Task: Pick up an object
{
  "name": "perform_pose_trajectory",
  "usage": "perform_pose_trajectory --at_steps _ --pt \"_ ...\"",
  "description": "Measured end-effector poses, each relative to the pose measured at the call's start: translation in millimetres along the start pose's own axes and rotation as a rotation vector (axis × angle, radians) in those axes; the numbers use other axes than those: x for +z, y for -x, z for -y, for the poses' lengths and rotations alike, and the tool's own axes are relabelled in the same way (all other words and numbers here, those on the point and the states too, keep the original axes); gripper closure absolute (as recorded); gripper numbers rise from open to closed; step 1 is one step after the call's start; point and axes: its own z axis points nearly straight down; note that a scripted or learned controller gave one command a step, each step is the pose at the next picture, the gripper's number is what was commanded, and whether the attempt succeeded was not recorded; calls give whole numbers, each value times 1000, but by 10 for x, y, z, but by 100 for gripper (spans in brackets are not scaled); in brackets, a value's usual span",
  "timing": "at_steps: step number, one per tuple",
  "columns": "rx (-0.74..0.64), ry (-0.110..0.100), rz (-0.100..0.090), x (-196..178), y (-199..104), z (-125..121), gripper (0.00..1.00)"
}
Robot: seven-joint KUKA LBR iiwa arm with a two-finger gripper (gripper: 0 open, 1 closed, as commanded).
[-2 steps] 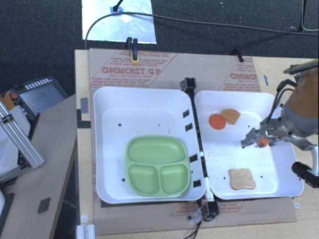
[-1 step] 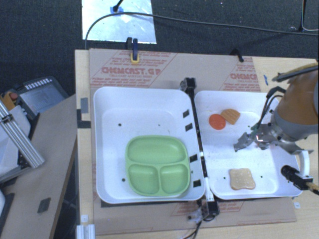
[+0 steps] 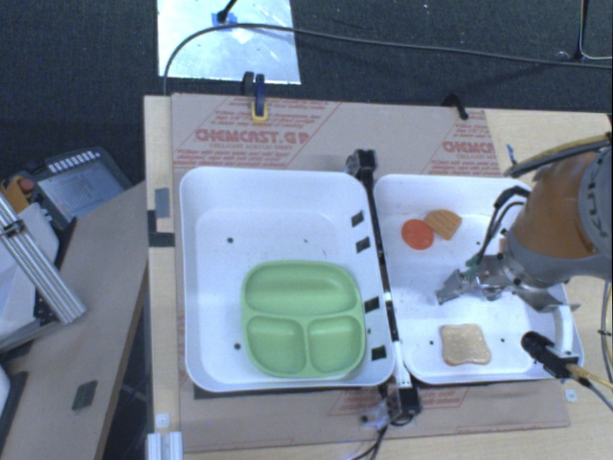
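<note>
Arm [image 3: 565, 220]: reaches in from the right over the right bin [image 3: 421, 357]; orange band above the wrist
Gripper [image 3: 450, 292]: low over the middle of the right bin, pointing left; whether it is released or clenched cannot be told; nothing shows between its tips
Toast [image 3: 465, 344]: lies flat near the front edge of the right bin, just in front of the gripper, apart from it
Red disc [image 3: 418, 234]: near the back edge of the right bin, toward its left wall
Orange piece [image 3: 443, 222]: touching the red disc on its right side, near the back edge
Left bin [image 3: 206, 257]: beside the right bin, a black divider between them
Green tray [image 3: 304, 317]: three compartments; sits in the front right part of the left bin, close to its front edge
</note>
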Motion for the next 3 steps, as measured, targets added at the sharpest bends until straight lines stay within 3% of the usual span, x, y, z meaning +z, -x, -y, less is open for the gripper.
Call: perform_pose_trajectory --at_steps 1,3 --pt "0 4 1 -127 3 -10 100" --pt "-4 9 3 -1284 -36 -105 100"
